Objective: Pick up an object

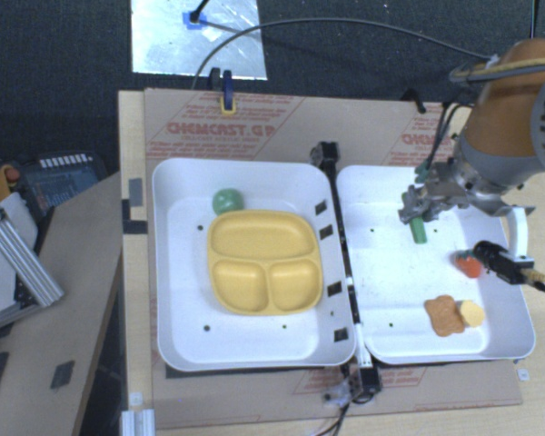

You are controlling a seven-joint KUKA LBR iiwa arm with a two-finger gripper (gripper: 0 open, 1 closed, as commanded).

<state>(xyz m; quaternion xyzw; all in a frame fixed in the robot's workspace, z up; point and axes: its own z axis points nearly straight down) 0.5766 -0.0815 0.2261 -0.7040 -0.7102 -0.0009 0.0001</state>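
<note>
The gripper (419, 209) hangs in the upper middle of the right bin (381, 334), with a small green stick-shaped piece (419, 230) showing just under its metal fingers; whether those fingers are clenched on it or merely above it cannot be told from this angle. If the green piece is the target, the step in hand is securing it, and doing that well probably means a straight vertical approach centred on its short axis, closing across the narrow width and lifting slowly so the smooth plastic does not twist out. Other candidates lie lower right in the same bin: a red-orange piece (470, 265) beside a black cable fitting (498, 262), a flat brown biscuit-like item (443, 315) and a pale yellow rounded piece (471, 313) touching it. These look like hard toy food, low and likely slippery against the glossy white bin floor. In the left bin (177, 334) a matte yellow compartment tray (262, 260) with three wells sits centre, with a green ball-like object (227, 201) just beside its upper left corner. Both bins rest on a brown printed cardboard sheet (254, 121).
</note>
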